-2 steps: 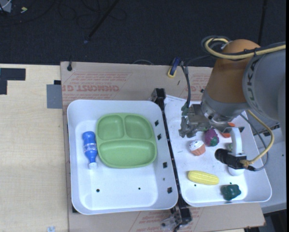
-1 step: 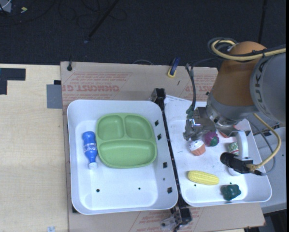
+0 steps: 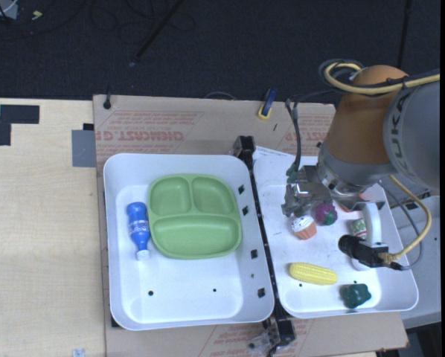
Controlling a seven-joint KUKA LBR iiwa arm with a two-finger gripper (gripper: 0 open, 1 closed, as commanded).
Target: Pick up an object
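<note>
My gripper (image 3: 298, 201) hangs low over the upper left part of the right bin (image 3: 401, 297). Just below and right of it lies a small orange cupcake toy with a white top (image 3: 304, 227), and a purple toy (image 3: 326, 214) sits beside that. Nothing shows as held by the gripper. A yellow corn cob (image 3: 312, 274) lies nearer the front of this bin, with a dark green toy (image 3: 355, 295) to its right. The grey and orange arm (image 3: 367, 129) covers the bin's far right corner.
The left bin (image 3: 126, 288) holds a green divided plate (image 3: 194, 216) and a blue bottle (image 3: 138, 229) along its left side. A white and green item (image 3: 371, 224) and a reddish piece (image 3: 349, 206) lie by the arm. A black divider (image 3: 256, 229) separates the bins.
</note>
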